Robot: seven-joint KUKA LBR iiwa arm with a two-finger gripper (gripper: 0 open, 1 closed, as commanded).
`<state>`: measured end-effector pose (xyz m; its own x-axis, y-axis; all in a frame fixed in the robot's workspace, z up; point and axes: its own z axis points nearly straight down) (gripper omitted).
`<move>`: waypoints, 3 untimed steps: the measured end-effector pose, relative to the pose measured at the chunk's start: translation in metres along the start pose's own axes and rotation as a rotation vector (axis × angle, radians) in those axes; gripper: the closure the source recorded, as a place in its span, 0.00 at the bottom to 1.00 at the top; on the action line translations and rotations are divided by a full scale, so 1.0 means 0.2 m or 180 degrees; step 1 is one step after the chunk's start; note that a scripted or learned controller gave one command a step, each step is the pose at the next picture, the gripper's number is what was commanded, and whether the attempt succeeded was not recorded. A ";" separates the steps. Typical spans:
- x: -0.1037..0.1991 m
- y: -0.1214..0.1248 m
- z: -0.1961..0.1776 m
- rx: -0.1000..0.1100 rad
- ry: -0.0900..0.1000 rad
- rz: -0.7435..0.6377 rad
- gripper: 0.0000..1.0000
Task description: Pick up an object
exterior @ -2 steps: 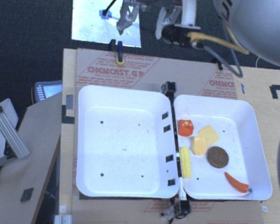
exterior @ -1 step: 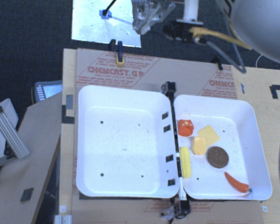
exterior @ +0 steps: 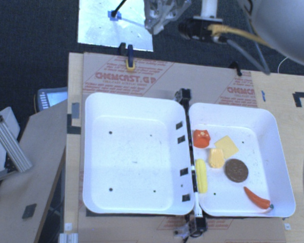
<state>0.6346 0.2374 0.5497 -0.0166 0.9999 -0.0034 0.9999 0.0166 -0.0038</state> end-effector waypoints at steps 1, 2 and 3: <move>0.01 0.01 -0.04 0.0004 -0.0004 -0.0017 1.00; 0.01 0.01 -0.09 0.0010 -0.0007 -0.0031 1.00; 0.02 0.02 -0.13 0.0014 -0.0011 -0.0045 1.00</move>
<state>0.6382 0.2409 0.5754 -0.0309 0.9995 -0.0067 0.9995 0.0309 -0.0083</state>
